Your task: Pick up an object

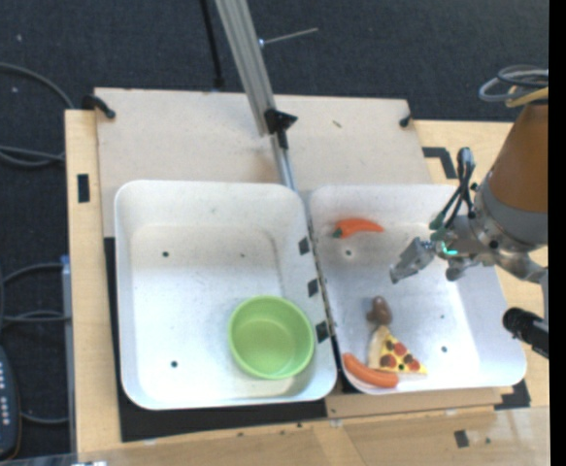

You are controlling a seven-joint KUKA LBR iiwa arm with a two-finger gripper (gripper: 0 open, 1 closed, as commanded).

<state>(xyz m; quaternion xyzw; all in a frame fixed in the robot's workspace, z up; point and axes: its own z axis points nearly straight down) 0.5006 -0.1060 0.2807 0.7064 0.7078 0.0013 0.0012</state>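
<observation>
My gripper (432,264) hangs over the right bin (477,333), in its upper right part, open with nothing between its fingers. An orange carrot-shaped toy (358,226) lies to its left, near the bin's back wall. Below the gripper sits a small brown piece (380,310). Closer to the front wall lie a pizza slice toy (395,353) and a red-orange sausage (368,371), touching each other. None of these touches the gripper.
A green bowl (271,335) stands in the left bin (166,231), at its front right corner. A metal pole (249,51) slants up from the bench behind the divide between the bins. The grey arm with its orange band (525,163) fills the right side.
</observation>
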